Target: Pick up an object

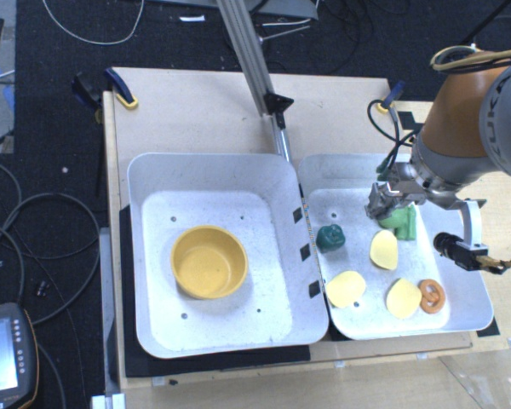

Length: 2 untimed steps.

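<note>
The pincer (385, 201) hangs low over the right bin (468, 313), at the end of the grey arm (473, 130) with its orange band that comes in from the right. From where I stand its tip is a dark cluster of metal, and I cannot tell how far apart it stands or whether it has hold of anything. Touching it on its right and partly tucked beneath is a green block (402, 220), lying on the bin floor.

Taking that green block as the mark: just below it lies a pale yellow oval piece (384, 250). To the block's left, near the bin's inner wall, sits a dark teal lump (330, 238). Further below and to the left is a yellow rounded piece (347, 289), and below the block, toward the bin's near rim, another yellow piece (403, 298) with an orange ring-shaped thing (432, 296) touching its right side. To the block's right a black fitting on a white bracket (460, 247) juts from the arm over the bin.

Well to the left of the green block, the left bin (153, 228) holds a yellow bowl (209, 262), upright, open side up. Both bins rest on the pale wooden tabletop (196, 109). A slanted metal rail (247, 45) rises above and left of the block, between the bins' far ends.
</note>
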### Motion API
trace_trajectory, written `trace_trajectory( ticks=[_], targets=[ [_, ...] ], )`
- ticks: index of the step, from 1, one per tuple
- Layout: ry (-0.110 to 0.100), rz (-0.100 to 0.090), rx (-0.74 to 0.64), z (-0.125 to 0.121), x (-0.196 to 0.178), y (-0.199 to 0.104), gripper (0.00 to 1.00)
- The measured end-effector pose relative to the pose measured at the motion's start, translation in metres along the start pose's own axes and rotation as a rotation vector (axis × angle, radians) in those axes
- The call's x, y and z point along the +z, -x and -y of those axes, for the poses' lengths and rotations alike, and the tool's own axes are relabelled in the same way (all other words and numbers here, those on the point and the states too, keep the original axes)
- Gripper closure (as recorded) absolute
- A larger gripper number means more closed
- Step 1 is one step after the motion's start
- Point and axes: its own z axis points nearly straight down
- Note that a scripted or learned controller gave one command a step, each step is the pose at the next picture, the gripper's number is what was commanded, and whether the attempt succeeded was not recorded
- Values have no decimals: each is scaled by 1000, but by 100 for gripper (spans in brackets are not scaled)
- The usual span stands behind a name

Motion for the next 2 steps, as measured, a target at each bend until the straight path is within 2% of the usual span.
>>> trace_trajectory(
  ticks=[1, 2],
  targets=[
    [2, 1, -3, -2, -42, 3, 100],
    [-12, -5, -10, 4, -44, -41, 100]
  ],
)
